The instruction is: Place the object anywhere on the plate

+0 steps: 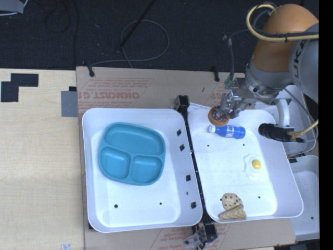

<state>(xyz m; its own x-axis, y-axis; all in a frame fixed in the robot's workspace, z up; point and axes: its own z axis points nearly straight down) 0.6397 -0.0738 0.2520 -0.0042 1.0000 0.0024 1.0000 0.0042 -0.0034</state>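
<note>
The worktop [36, 155] is carrying two shallow white bins side by side on a brown cardboard sheet [135, 90]. The grey arm [283, 40], with its orange band, is reaching in from the right and hanging over the far edge of the right bin [281, 191]. The left bin [130, 212] is holding a blue plate [132, 152] with three compartments, sitting toward its far left part. In the right bin, a small blue bottle [229, 132] is lying on its side near the far edge, a fried egg toy [254, 165] is resting toward the right wall, and a chocolate-chip cookie with a tan wedge [231, 207] is lying near the front edge. The hand [227, 108] is pointing down at the far-left corner of the right bin, just above a round brown donut-like object [217, 117], which is sitting beside the bottle's cap end; whether the hand is open, closed or gripping that object cannot be told from this angle
</note>
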